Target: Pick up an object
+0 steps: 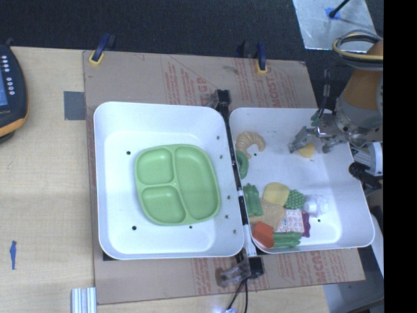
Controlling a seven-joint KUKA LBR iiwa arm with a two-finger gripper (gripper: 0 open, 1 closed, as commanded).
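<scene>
My gripper (310,146) is low in the upper part of the right bin (348,230), with the arm coming in from the right. Its two fingers (297,142) are spread apart, so it is open. A small yellow piece (306,152) lies on the bin floor between and just below the fingertips; whether they touch it I cannot tell. Toy foods lie in the same bin: a tan croissant (251,141), a yellow lump (276,192), a green bumpy piece (295,198), a red piece (262,232) and a green pod (285,240).
The left bin (114,233) holds a green divided plate (176,184). A green piece (242,164) rests against the right bin's left wall. A whitish object (315,205) and a printed packet (294,222) lie among the foods. A handheld controller (10,90) sits at the far left.
</scene>
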